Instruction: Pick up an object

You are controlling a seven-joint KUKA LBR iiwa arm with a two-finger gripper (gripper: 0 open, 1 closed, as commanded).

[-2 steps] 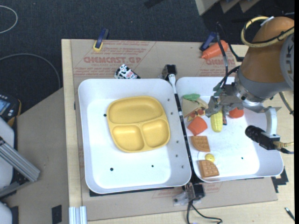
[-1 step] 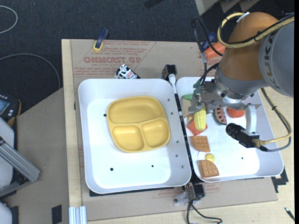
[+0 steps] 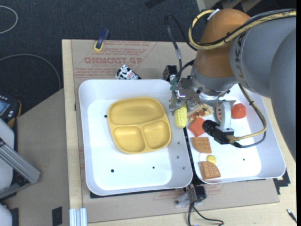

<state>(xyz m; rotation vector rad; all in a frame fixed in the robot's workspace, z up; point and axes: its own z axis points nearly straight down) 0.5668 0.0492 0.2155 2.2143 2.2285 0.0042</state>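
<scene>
My gripper hangs over the divider between the two white bins, reaching down from the orange-banded wrist. A yellow corn cob stands upright just below it, with its top end between the fingers, so the gripper looks shut on it. The cob overlaps the inner rim of the left bin. In the right bin lie a red block, two tan waffle pieces, a small yellow piece and an orange-red tomato.
A large yellow divided plate takes up the middle of the left bin. A black-and-white item and a blue-and-yellow tool lie on the cardboard behind the bins. The arm's bulk covers the back of the right bin.
</scene>
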